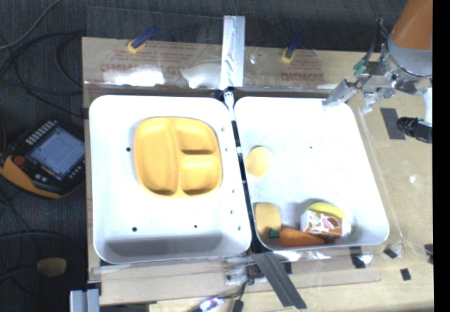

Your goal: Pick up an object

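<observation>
The carrot [301,237], a smooth orange tapered piece that looks like moulded plastic, lies at the near edge of the right bin [309,128], touching a round tan disc [267,216] on its left and a small printed carton [322,223] on its right. Behind the carton sits a glossy yellow rounded piece [325,209]. Another pale yellow disc [258,161] lies apart, near the bin's left wall. The left bin [112,226] holds a matte yellow tray [177,156] with three moulded compartments and rounded corners. The tool [348,93] hangs over the right bin's far right corner, its two thin metal fingers spread apart with nothing between them, well away from the carrot. The bench [401,191] is pale board.
</observation>
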Available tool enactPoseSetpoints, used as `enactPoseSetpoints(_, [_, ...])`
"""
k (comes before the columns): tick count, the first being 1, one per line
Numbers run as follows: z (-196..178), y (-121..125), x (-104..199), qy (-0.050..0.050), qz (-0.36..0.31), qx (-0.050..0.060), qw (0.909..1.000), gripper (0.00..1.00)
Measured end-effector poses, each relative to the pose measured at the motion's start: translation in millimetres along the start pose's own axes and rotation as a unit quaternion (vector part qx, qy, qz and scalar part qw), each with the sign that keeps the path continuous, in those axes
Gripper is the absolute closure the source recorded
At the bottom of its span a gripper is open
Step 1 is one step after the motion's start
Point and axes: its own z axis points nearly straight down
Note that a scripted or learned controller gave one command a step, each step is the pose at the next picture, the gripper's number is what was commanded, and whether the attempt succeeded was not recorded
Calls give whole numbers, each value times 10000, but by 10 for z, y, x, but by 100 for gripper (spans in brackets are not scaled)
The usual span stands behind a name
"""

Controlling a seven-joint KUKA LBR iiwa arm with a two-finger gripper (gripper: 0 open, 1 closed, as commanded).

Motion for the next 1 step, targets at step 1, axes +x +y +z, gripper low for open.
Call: enactPoseSetpoints(1, [267, 253, 128, -6, 404, 0, 9992, 0])
